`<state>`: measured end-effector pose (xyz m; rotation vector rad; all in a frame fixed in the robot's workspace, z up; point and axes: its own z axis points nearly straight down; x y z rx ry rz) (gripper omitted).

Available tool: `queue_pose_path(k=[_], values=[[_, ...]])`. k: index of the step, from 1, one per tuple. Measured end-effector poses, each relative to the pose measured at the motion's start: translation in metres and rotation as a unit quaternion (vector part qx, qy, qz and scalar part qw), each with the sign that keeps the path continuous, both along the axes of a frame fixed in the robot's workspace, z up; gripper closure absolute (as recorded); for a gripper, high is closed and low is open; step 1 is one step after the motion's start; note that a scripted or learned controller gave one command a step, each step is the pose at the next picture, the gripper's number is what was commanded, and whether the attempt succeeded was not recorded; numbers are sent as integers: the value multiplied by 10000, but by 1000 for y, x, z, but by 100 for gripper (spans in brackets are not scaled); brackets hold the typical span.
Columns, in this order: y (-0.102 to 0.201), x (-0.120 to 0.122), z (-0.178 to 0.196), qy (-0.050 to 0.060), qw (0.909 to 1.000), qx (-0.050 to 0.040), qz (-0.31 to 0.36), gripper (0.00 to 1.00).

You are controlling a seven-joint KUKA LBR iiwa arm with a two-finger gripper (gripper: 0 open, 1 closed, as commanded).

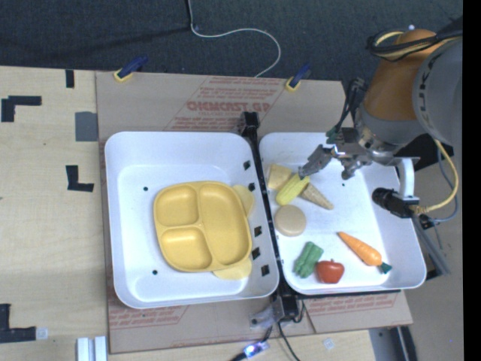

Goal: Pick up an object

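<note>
1. Two white bins stand side by side; the left bin carries a yellow divided plate.
2. The gripper hangs with spread fingers, holding nothing, over the right bin's far edge.
3. The corn lies near its far left corner, the carrot towards its near right corner.

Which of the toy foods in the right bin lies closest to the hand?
The yellow corn cob, lying just below-left of the hand. The round beige bun, orange carrot, green vegetable and red tomato lie farther toward the bin's near edge.
</note>
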<state>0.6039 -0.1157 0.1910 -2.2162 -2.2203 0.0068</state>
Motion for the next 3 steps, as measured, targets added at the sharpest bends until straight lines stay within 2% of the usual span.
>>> queue_pose_path(k=[2, 3], values=[[10, 2, -105, 1, 10000, -3, -1, 0], [11, 3, -92, -15, 10000, -2, 8, 100]])
